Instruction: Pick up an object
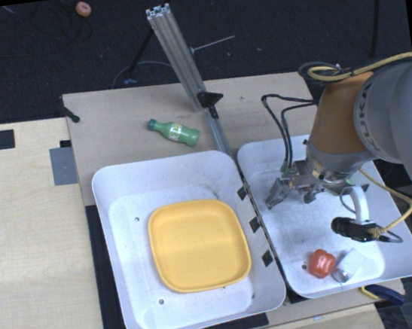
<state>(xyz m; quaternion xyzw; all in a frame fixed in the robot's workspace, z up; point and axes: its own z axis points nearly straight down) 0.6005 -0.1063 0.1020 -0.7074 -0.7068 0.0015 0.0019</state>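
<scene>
A small red object [320, 262] lies near the front of the right bin [403, 265], with a little grey piece [342, 275] touching its right side. My gripper [295, 194] hangs over the back left part of that bin, well behind the red object. Its metal fingers [274, 195] are spread open, with nothing between them. A yellow square plate [199, 244] lies flat in the middle of the left bin [117, 210].
A green bottle [174, 132] lies on its side on the bench behind the left bin. A slanted metal rail [178, 46] rises behind the bins. Black clips [255, 224] sit along the wall between the two bins.
</scene>
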